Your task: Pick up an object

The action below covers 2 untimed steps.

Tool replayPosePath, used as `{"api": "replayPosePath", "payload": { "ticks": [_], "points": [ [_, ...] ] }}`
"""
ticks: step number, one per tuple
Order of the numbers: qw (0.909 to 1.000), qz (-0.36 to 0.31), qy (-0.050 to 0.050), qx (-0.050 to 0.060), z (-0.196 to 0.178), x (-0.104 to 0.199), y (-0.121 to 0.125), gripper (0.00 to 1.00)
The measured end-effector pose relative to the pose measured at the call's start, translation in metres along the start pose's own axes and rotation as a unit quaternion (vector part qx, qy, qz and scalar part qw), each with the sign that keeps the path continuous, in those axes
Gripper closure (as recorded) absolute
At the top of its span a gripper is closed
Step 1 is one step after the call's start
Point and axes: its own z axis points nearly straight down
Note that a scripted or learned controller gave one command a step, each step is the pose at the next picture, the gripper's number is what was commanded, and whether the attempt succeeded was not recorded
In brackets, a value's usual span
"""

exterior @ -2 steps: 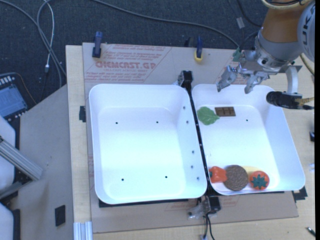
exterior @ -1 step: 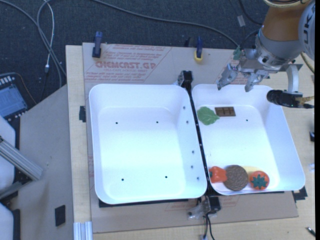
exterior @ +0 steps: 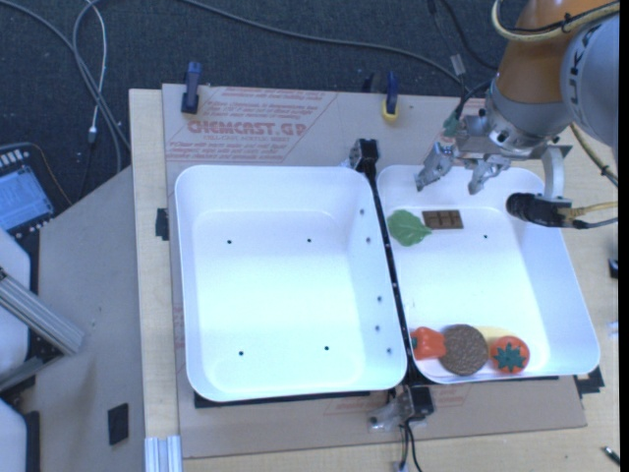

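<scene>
My gripper [exterior: 457, 174] hangs above the far edge of the right bin [exterior: 550, 293], its two fingers spread apart with nothing between them. Just in front of it a brown chocolate bar [exterior: 441, 220] lies flat on the bin floor, and a green leaf [exterior: 407, 228] rests beside it against the left wall. Along the bin's near wall sit a red pepper [exterior: 428, 342], a brown round cookie [exterior: 464, 349], a yellow piece [exterior: 491, 333] partly hidden behind the cookie, and a red strawberry with a green top [exterior: 509, 354].
The left bin [exterior: 285, 283] stands next to the right one, with a black clamp [exterior: 367, 153] at the far end of their shared wall. A cardboard sheet [exterior: 256, 121] lies behind the bins, pinned by a blue clip [exterior: 192, 79] and a yellow clip [exterior: 391, 104].
</scene>
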Motion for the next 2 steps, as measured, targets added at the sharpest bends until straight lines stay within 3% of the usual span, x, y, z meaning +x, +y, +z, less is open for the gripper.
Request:
{"api": "replayPosePath", "payload": {
  "ticks": [2],
  "points": [
    [1.0,0.0,0.0,0.0,0.112,0.012,0.005,0.0]
  ]
}}
